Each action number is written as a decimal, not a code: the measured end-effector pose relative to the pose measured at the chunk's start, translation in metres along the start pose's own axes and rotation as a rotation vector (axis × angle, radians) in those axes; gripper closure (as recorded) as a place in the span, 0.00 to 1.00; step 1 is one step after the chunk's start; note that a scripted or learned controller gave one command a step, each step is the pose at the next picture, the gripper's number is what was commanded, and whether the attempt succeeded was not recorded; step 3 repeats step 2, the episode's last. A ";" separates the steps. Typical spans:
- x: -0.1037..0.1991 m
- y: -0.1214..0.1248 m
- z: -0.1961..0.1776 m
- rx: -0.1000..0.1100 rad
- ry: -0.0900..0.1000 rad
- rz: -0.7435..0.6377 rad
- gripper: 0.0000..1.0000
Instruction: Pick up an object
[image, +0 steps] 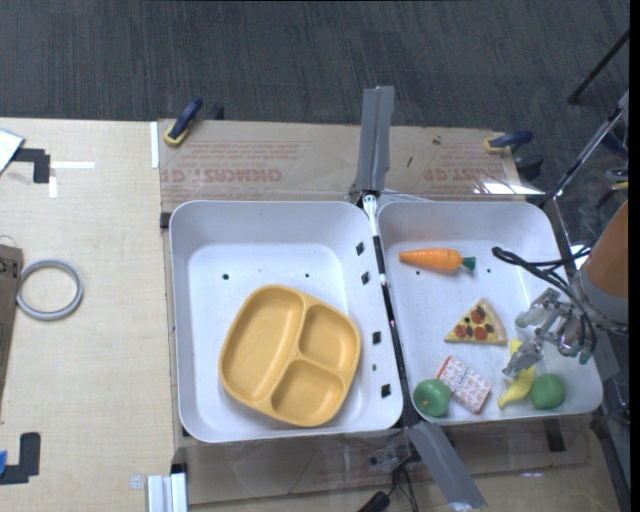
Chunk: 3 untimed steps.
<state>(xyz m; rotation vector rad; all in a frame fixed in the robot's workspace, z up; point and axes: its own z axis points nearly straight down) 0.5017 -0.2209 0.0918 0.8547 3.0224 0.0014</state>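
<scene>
Pincer (528, 352): metal, two-fingered, reaching in from the right over the right bin (455, 222). Arm tilted down and leftward; orange band (612, 262) above the wrist at the right edge. Fingers point down-left at the bin's lower right part. Whether they are apart or together: cannot tell. Black cable (530, 262) loops from the wrist across the bin's right side.

Banana (517, 388): small, yellow, curved, just below the fingertips; contact unclear.

Green ball (548, 391): round, matte, just right of the banana, near the bin's right wall.

Pizza slice (478, 325): flat wedge, tan crust, red topping with dark spots, left of the pincer.

Wrapped packet (465, 384): flat, rectangular, red-and-white pattern, lower middle of the bin.

Green apple (432, 397): round, glossy, touching the packet's left corner.

Carrot (436, 260): orange, tapered, green stub at its right end, lying in the upper part of the bin.

Left bin (200, 330): white, shallow, rounded corners. Holds a yellow plate (290, 354), three compartments, smooth plastic.

Worktop (90, 350): pale wood-grain; tape roll (46, 289) on the far left.
</scene>
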 end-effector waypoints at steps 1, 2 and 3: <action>-0.003 0.019 0.000 0.000 -0.002 0.176 0.00; -0.004 0.020 -0.009 -0.001 -0.004 0.175 1.00; -0.004 0.020 -0.009 -0.001 -0.004 0.175 1.00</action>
